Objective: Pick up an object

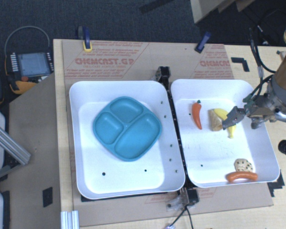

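Note:
In the right bin [207, 173] lie an orange carrot [196, 114], a tan lump of food [215, 120] and a yellow banana [221, 113] close together near the middle. A speckled cookie [243, 165] and an orange sausage [242, 177] rest at the bin's front right. My gripper [243, 119] hangs over the right part of this bin, just right of the banana and the tan lump. It is open, with one dark finger [232, 117] over the banana's right end. Nothing sits between the fingers.
The left bin [86, 175] holds a blue divided plate [127, 128]. A black clamp [163, 73] sits between the bins at the back. Cables and a small screen [32, 64] lie left of the cardboard-covered bench.

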You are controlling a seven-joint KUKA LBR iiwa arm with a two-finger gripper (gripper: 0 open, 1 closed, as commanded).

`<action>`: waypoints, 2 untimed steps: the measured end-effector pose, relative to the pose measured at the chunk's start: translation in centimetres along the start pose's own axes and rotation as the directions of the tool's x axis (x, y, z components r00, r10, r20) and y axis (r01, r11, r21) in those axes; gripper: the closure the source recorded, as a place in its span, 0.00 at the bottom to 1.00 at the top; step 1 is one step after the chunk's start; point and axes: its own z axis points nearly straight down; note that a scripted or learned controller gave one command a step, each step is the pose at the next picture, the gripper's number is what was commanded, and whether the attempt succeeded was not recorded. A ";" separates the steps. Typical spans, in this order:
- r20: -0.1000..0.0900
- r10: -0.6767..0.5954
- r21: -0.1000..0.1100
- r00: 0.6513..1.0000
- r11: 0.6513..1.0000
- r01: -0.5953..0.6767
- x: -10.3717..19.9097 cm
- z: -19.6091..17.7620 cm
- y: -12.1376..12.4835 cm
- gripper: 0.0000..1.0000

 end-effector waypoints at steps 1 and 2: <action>0.002 -0.003 -0.011 1.000 1.000 0.003 0.0 -0.5 0.2 0.00; 0.000 -0.002 -0.004 1.000 1.000 0.002 0.0 3.8 -0.1 0.00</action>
